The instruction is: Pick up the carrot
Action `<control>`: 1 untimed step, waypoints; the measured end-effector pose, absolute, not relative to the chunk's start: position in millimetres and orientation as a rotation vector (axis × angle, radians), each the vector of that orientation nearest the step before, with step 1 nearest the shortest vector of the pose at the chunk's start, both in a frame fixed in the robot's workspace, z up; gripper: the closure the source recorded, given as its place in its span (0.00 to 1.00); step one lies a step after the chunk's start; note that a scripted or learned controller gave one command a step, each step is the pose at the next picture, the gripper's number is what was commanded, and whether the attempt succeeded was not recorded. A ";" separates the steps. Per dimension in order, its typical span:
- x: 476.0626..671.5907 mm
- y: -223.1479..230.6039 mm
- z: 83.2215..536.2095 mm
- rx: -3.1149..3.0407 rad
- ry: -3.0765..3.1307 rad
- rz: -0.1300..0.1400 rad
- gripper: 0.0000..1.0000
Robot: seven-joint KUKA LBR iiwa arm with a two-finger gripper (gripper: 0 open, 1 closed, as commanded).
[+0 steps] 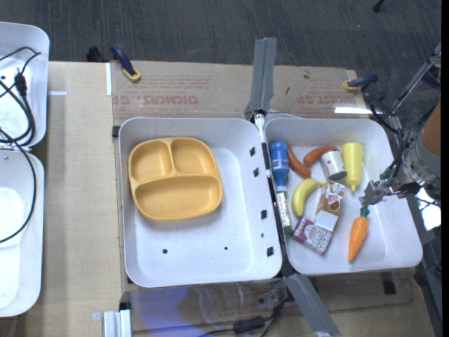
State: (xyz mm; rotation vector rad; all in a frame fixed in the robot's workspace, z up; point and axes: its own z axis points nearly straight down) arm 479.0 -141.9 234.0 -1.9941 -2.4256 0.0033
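1. Camera view: I reach in from the right, and my gripper (372, 194) hangs over the right bin (403, 255), near its right wall.
2. My fingers are small and dark from here; I cannot tell how far apart they stand, and I see nothing between them.
3. The carrot (358, 236) lies on the bin floor just below my fingertips, orange body pointing toward the front edge, green top pointing up toward me. Whether I touch that green top, I cannot tell.
4. Left of the carrot lies a small printed carton (321, 223), tilted, with a banana (303, 194) just beside its upper end.
5. Farther back sit a yellow bottle (352, 163), a small can (332, 166), a red-orange sausage shape (309, 157) and a blue-capped marker (280, 174) along the bin's left wall.
6. The left bin (140, 258) holds a yellow divided plate (175, 179), well apart from me.
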 end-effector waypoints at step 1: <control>479.4 -167.8 334.7 -1.929 -2.479 0.005 1.00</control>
